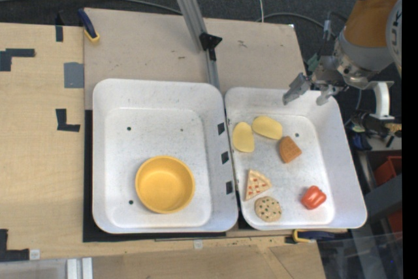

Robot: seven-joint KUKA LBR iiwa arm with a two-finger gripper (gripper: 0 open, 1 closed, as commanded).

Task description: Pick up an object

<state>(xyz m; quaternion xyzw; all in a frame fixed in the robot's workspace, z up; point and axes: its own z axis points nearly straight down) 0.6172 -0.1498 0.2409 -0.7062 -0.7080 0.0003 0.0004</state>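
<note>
Plainly nothing is picked yet: chip (267,127), slice (243,137), bread (289,149), pizza (257,184), cookie (268,208) and pepper (313,196) lie in the right bin (346,140). Gripper (307,93) hovers over its far rim, spread and empty; next, descend onto one.

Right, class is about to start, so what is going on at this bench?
A robot arm reaches in from the right, its gripper open over the back edge of the right bin, holding nothing. That bin holds two yellow pieces, a brown block, a pizza slice, a cookie and a red pepper. A yellow bowl sits in the left bin.
</note>
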